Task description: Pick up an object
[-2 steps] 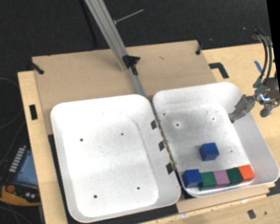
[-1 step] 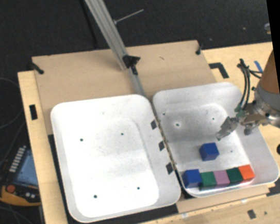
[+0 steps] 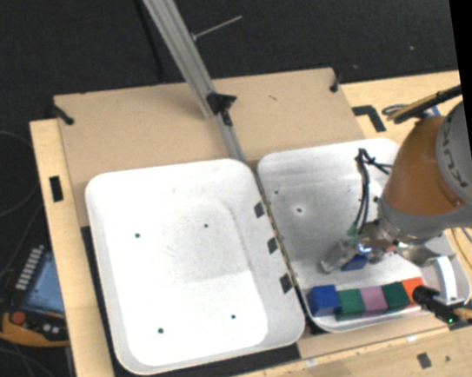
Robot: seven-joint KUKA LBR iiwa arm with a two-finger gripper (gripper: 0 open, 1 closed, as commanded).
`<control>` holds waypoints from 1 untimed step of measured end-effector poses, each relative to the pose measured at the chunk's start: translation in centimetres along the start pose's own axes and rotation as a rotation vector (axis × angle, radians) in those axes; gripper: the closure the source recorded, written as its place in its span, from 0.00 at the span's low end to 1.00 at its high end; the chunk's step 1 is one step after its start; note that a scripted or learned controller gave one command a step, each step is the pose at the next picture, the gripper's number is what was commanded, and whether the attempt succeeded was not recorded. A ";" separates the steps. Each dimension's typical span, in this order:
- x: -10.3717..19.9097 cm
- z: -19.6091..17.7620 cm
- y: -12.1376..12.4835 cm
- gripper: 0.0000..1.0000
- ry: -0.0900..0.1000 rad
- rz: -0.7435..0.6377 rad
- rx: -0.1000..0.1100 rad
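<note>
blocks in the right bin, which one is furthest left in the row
The blue block. It ends the row nearest the divider between the bins, with the green, pink, second green and orange blocks to its right.

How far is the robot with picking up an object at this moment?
Done: the arm has reached into the right bin. In hand: the gripper hangs low just above the row of blocks, nearest the blue block; I cannot see anything between the jaws. Left: grasping and lifting one block; the green block and its neighbours lie along the near wall.
</note>
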State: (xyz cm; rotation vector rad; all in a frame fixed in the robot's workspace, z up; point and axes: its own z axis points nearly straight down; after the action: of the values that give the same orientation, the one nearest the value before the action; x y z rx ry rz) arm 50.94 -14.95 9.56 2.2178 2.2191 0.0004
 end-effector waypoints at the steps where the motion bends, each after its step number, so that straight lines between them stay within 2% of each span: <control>1: -0.1 -1.3 0.1 1.00 0.002 0.006 -0.003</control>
State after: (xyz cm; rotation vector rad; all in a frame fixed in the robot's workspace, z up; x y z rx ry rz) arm 51.07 -15.06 10.83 2.2243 2.2114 0.0058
